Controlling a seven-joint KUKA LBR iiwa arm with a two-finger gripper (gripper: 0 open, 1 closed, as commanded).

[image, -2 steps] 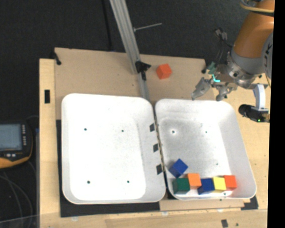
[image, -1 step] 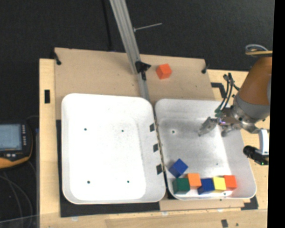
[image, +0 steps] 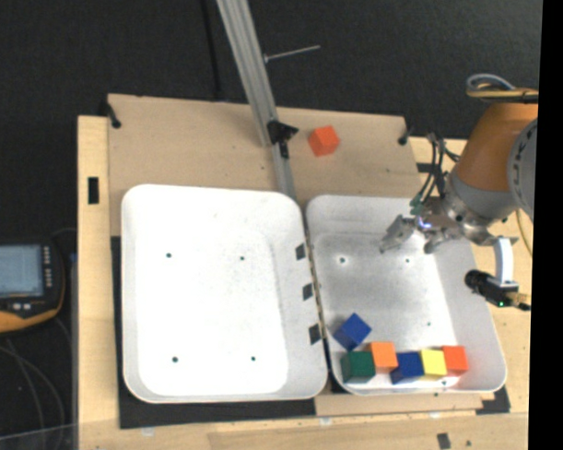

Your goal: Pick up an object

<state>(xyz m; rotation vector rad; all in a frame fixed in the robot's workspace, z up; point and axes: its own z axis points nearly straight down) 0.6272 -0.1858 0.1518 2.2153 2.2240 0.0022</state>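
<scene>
Six blocks crowd right bin's near edge.

the surface looks like pale, matt wood or board, smooth and unvarnished; the two bins, left and right, look like white plastic, smooth with a faint sheen and small dark specks; the blocks along the right bin's lower edge are plain, evenly coloured and matt, as is the orange cube at the upper middle of the frame; the slanted rail reads as pale brushed metal; the arm's orange band is smooth and slightly glossy; the claw looks like grey metal; the floor around is dark, rough and carpet-like.
</scene>
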